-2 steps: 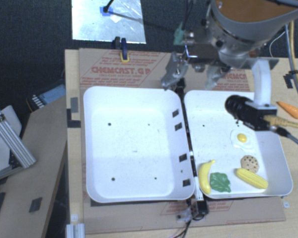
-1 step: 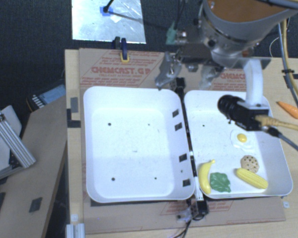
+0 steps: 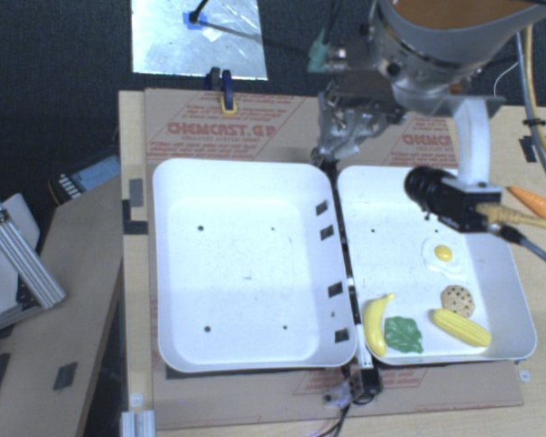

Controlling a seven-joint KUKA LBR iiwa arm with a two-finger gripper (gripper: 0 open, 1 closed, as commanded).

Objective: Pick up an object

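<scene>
1. Look to the far left at the back. You see a shiny foil sheet (image 3: 200, 25) lying flat. Just in front of it a small yellow clip (image 3: 227, 96) sits on the brown cardboard (image 3: 255, 127) with red letters.
2. Next comes the left white bin (image 3: 246, 271). It rests on that cardboard, side by side with the right white bin (image 3: 382, 235), and their walls touch.
3. The gripper (image 3: 330, 153) hangs at the back edge, right where the two bins meet. You cannot tell from here if it is spread apart or pressed together.
4. Now look at the toys. They all lie in the right bin, at its front, well apart from the gripper.
5. The toy banana (image 3: 375, 324) is nearest the middle wall, at the front left of this bin.
6. A green leafy toy (image 3: 403, 335) lies just beside the banana and touches it on the right.
7. The toy fried egg (image 3: 442, 255) lies further back and to the right. Of all the toys it is the nearest to the gripper.
8. The cookie (image 3: 456, 299) sits just in front of the egg.
9. The toy corn cob (image 3: 461, 328) lies tilted just in front of the cookie, near the front right corner.
10. Far right, outside the bin, an orange thing (image 3: 534, 202) lies on the bench.
</scene>
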